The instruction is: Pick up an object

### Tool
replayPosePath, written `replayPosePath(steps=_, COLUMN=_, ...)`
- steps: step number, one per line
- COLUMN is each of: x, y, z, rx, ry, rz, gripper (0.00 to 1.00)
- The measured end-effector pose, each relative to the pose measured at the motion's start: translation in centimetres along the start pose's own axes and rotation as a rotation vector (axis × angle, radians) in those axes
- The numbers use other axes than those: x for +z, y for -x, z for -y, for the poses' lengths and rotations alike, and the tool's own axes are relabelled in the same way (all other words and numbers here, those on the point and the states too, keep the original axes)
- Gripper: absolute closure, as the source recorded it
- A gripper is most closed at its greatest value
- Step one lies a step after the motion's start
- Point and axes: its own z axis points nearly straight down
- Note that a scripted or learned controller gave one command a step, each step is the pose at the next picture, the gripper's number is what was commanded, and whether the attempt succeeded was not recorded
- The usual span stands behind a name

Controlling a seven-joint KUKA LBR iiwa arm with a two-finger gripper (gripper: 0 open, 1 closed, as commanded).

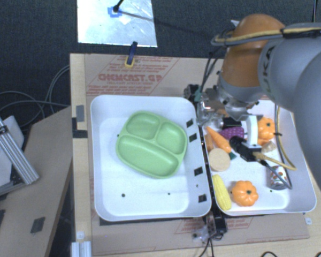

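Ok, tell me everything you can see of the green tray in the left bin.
The green tray is pale green, looks like matte plastic, with rounded corners and three compartments: two small ones along its far side, one long one along its near side. It lies flat and upright, turned at a slant, on the left bin's floor. Nothing rests in it.

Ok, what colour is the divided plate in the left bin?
Light green; the divided plate shows plainly in the camera view.

Pretty even overhead light, soft shadows. The foil sheet [116, 15] at 12 o'clock glares hard, both white bins [144, 197] nearly blow out. The arm [294, 63] at 2 o'clock looks soft, the whole frame grainy.
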Motion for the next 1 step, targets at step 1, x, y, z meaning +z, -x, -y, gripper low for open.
replayPosePath(steps=1, x=0.95, y=-0.37, z=0.66, rx=-0.002, ry=-0.002, rz=0.001, gripper=1.0)
